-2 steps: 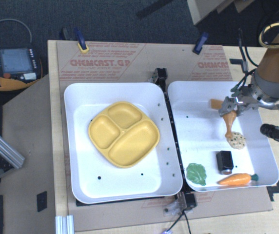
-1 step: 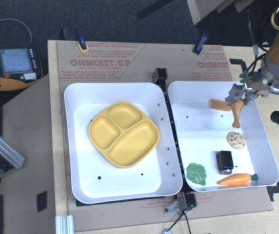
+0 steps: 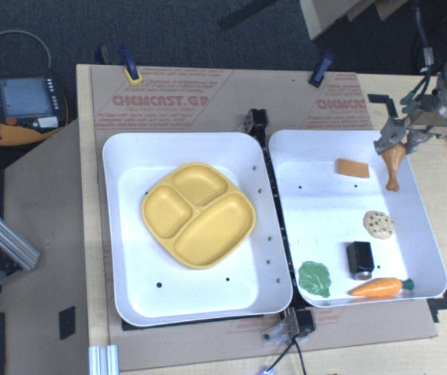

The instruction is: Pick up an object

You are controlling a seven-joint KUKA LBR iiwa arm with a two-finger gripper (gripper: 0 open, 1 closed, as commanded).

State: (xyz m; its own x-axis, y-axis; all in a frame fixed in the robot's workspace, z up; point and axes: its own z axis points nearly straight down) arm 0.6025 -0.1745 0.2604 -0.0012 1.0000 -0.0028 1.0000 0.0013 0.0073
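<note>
Brown and slim, the drumstick (image 3: 393, 170) looks like a toy one, and it hangs straight down from the gripper (image 3: 393, 142) over the arm-side edge of the right bin (image 3: 317, 201). I read the fingers as closed on its thick upper end, with the thin end pointing down and apparently lifted off the bin floor, though the slant of the view makes that gap hard to judge.

I'd expect it to be light, rigid and smooth, probably hollow plastic, so weight is no worry but slip is. The hold sits at one end, and the long free part could swing or pivot between the pads if I move fast. A grip nearer its middle would be steadier; as it stands, I'd lift slowly.

Just beside the hand, away from the arm, lies an orange block (image 3: 352, 168). Nearer the camera from the hand sit a cookie (image 3: 378, 224), then a black block (image 3: 359, 258), with a carrot (image 3: 377, 288) and a green leaf (image 3: 315, 278) furthest from it. Well apart, in the left bin (image 3: 130, 170), rests a yellow plate (image 3: 199, 213)
</note>
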